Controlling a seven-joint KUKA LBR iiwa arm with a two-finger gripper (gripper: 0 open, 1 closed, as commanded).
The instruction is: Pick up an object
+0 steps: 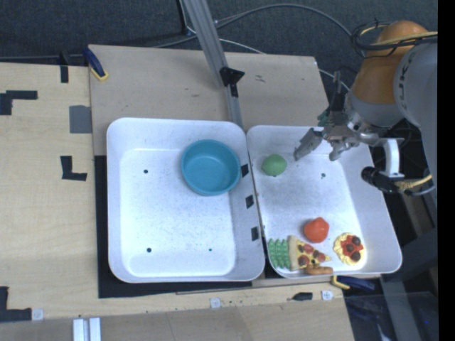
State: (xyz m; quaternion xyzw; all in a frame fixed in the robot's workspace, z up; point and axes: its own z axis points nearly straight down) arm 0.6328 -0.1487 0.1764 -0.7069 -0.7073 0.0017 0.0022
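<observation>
Two bins side by side on the bench (pixel 163 84). Left bin (pixel 128 254): bowl (pixel 210 166) toward the far right corner. Right bin (pixel 370 212): ball (pixel 274 165) near the far left wall; tomato (pixel 316 229) nearer the front; pizza slice (pixel 302 255) and small tart (pixel 349 248) along the front wall, tart to the right. Gripper (pixel 321 145) above the right bin's far end, right of the ball.

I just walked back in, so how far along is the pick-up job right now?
Nothing looks picked up yet. The claw hangs open over the right bin, near its top edge, with nothing between its fingers. The green ball lies just beside it. Left to do: come down, close on an object and lift it.
</observation>
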